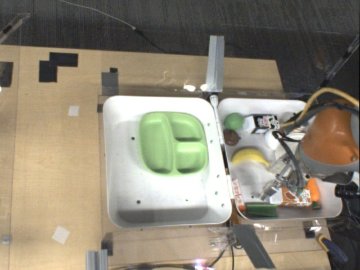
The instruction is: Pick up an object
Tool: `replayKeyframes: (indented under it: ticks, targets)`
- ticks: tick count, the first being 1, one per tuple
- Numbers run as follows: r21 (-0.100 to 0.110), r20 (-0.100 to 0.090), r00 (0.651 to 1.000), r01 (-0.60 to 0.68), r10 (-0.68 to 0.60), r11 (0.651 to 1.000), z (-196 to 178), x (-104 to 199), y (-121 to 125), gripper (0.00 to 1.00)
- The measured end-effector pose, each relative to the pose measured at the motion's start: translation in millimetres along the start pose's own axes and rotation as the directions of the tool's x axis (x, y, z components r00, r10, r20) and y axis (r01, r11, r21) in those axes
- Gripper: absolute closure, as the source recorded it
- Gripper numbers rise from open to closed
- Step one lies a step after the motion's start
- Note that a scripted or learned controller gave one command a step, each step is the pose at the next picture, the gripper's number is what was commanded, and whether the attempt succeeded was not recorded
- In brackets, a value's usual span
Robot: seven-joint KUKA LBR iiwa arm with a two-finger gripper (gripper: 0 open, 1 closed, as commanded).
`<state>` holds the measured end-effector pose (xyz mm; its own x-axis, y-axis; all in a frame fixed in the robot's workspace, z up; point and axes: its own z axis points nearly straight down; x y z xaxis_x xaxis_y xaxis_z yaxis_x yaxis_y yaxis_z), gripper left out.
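Orange-banded and grey, one arm (332, 136) hangs over the right bin (292, 103), and its gripper (277, 187) reaches down and left into the clutter there; whether the fingers are apart or together I cannot tell, since cables and metal parts blur into one tangle at the tip. Just beside that tip lies one small carton with orange print (296, 196), and an orange carrot-like piece (314, 191) sits at the carton's right edge. Below them, along the near wall of the bin, lies one dark green cucumber-shaped object (261, 210). Left of the wrist rests one yellow banana (250, 157). Farther back stand one green ball (234, 121), one small brown round object (231, 138) touching it from below, and one black-and-white packet (264, 122) to the ball's right. Across the divider, the left bin (121, 196) carries one light green compartment tray (171, 142) with three sections. Both bins sit side by side on the wooden desk (50, 167).
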<state>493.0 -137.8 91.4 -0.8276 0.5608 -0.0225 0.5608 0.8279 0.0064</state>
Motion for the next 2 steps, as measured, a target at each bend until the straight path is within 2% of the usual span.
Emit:
replayKeyframes:
  ticks: [1,2]
  targets:
    - [-0.003,-0.001,0.891,0.453,-0.453,0.891,0.2,-22.9,-33.3,0.00]
    - [-0.008,0.000,0.857,0.516,-0.516,0.857,1.3,-32.1,53.7,0.00]
